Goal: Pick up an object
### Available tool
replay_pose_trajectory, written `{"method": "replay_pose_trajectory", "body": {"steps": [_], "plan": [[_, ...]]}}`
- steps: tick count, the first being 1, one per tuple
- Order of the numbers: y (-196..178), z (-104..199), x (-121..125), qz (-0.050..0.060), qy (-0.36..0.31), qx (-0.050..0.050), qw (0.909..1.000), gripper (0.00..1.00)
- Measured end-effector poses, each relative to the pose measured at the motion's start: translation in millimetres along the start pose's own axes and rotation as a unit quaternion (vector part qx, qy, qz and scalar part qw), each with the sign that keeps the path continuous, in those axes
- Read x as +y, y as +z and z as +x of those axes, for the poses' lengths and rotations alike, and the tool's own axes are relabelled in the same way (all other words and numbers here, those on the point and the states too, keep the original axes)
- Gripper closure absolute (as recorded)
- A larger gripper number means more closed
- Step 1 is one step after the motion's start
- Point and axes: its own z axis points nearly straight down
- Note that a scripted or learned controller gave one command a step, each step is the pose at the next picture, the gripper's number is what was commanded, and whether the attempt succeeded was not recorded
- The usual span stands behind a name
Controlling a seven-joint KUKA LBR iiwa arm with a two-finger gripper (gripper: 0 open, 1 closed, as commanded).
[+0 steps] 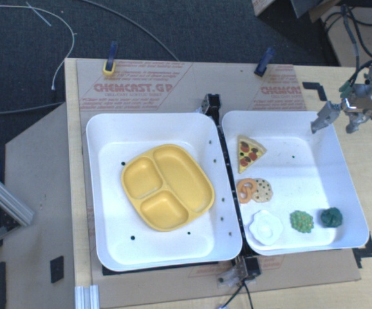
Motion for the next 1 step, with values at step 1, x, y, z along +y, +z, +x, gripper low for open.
{"method": "replay_pose_trajectory", "body": {"steps": [1], "plan": [[45.1,2.9,-7.3,0.002,0.0,0.001,1.0,0.0]]}}
